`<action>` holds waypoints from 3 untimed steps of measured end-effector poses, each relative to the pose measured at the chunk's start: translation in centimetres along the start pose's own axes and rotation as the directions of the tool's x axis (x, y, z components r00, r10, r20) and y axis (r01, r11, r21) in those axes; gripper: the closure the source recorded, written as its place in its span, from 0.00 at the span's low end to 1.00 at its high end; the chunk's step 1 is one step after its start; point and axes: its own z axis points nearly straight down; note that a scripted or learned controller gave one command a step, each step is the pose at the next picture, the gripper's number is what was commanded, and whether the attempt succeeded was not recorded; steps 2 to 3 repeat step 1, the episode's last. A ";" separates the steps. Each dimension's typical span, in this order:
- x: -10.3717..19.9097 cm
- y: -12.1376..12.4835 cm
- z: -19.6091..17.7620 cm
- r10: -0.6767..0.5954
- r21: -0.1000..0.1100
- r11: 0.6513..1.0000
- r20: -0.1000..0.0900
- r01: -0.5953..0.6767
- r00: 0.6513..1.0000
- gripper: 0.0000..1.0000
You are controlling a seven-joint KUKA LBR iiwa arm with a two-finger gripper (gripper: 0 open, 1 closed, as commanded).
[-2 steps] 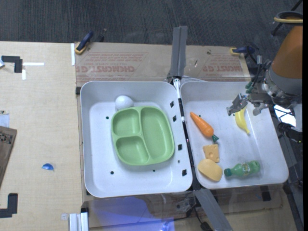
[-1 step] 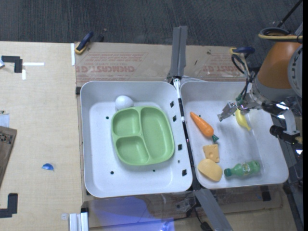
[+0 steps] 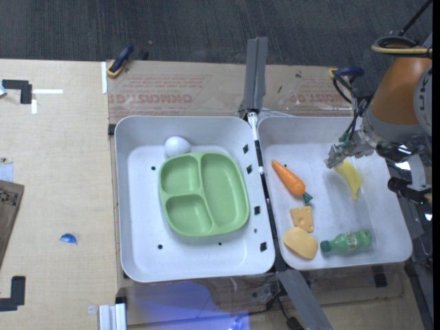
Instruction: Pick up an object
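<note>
Banana [image 3: 349,177], the yellow piece in the right bin [image 3: 385,253], lies at the right of the frame just below my gripper [image 3: 342,153], tilted with its lower end toward the bottom right. My gripper touches or nearly touches its upper end, and I cannot tell whether the fingers are spread or pressed together, nor whether the banana sits between them.

Starting nearest, at the bottom of the frame, a blue-lit clear sheet [image 3: 182,304] lies below the left bin [image 3: 130,205]. In the right bin's lower part a green bottle [image 3: 347,241] lies on its side, just beside a yellow rounded piece [image 3: 300,243], and a cheese-like wedge [image 3: 302,217] touches that piece from above. Higher up, a carrot [image 3: 289,177] lies slanted, its green tip pointing to the lower right, well apart from the banana.

In the left bin a green divided plate [image 3: 204,193] with three compartments sits in the middle, and a white ball [image 3: 177,145] rests against its upper left rim.

On the wooden surface [image 3: 55,163] at the left is a small blue piece [image 3: 67,238]. Farther back, along the top of the bins, a cardboard strip [image 3: 172,88] with red lettering runs across, and a blue and yellow clamp [image 3: 121,59] sits at its upper left corner. My arm [image 3: 402,91], orange above the wrist, comes in at the upper right.
</note>
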 end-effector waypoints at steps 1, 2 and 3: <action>-3.7 -4.8 1.4 -0.043 0.021 0.999 -0.010 0.043 0.999 1.00; -3.7 -4.8 1.4 -0.043 0.021 0.999 -0.010 0.043 0.999 1.00; -3.7 -4.8 1.4 -0.043 0.021 0.999 -0.010 0.043 0.999 1.00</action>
